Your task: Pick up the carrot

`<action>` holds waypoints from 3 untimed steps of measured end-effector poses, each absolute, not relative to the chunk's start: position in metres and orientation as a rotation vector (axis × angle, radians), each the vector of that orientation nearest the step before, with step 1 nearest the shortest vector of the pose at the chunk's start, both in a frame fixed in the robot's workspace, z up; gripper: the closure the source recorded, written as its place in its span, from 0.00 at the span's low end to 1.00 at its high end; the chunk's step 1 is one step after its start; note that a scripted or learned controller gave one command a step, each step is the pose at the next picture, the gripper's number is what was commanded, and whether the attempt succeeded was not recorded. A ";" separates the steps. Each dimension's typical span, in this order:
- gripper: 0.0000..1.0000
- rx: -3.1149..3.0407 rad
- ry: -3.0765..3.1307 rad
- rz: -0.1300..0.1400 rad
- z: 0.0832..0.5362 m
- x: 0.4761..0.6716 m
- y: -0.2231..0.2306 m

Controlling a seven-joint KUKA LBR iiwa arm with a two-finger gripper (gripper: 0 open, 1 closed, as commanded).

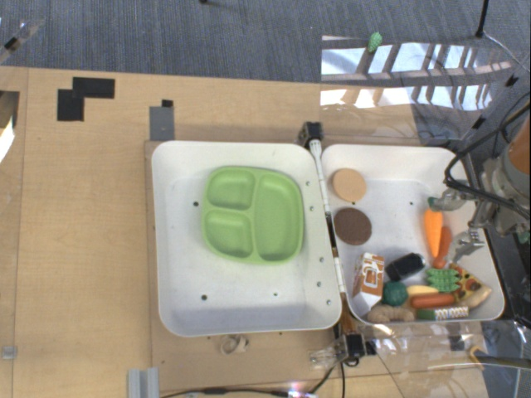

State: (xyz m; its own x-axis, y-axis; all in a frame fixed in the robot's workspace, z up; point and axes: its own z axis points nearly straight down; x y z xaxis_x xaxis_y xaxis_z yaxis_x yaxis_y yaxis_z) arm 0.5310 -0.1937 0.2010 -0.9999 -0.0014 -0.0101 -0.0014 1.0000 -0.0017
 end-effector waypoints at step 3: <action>0.00 0.988 2.963 0.004 0.090 0.521 -0.204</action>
State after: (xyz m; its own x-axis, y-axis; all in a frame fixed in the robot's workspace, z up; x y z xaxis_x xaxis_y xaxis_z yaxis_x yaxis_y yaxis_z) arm 0.5206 -0.2043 0.0900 -0.7996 0.6003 -0.0162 0.6002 0.7998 0.0084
